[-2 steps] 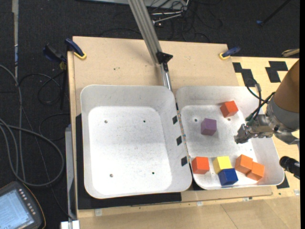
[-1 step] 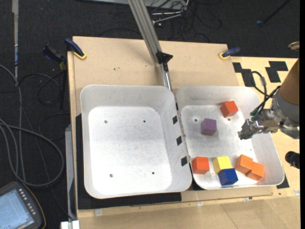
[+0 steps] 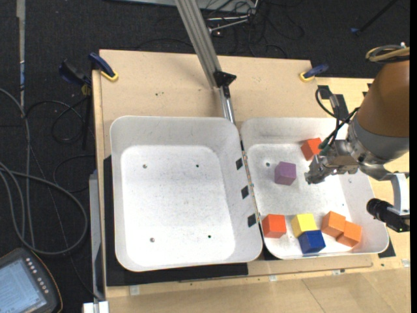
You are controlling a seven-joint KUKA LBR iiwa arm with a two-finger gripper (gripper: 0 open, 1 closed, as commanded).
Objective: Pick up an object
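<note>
Purple cube [image 3: 285, 173] sits mid right bin [image 3: 365, 204], just left of the gripper [image 3: 315, 175]; fingers' state can't be told. Orange block [image 3: 311, 148] near the gripper. Other blocks line the front edge.

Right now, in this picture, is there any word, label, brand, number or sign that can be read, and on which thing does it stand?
None can be read.
Handheld screen, lower left corner: lit, any text too blurred to read.
Blocks, for example the purple block and blue block: plain faces, no marks.
Right bin: small dark tabs at its left rim, no legible text.
</note>
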